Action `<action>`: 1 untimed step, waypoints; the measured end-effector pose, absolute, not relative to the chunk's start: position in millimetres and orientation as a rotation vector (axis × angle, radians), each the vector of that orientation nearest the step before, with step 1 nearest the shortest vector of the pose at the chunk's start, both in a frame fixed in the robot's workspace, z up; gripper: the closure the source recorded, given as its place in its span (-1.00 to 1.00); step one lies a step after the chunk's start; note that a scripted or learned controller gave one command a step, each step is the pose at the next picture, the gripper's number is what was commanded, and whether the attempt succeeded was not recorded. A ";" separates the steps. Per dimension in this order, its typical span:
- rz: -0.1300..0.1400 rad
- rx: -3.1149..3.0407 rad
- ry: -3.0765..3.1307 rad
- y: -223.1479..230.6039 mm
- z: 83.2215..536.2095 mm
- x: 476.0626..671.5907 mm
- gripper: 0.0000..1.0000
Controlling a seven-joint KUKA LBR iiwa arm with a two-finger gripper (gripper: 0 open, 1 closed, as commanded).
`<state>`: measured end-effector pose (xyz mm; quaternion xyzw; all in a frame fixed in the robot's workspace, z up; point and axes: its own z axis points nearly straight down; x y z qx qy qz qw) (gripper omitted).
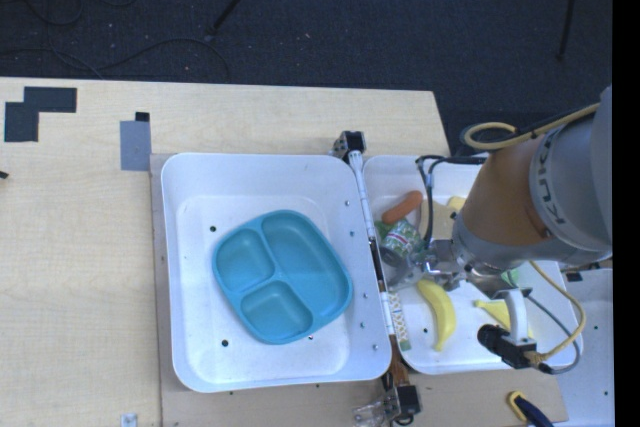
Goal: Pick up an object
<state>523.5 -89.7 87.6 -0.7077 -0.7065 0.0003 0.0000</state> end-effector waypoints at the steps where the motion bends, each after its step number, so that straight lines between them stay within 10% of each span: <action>1: 0.006 -2.219 -2.217 -155.9 136.9 576.0 -1.00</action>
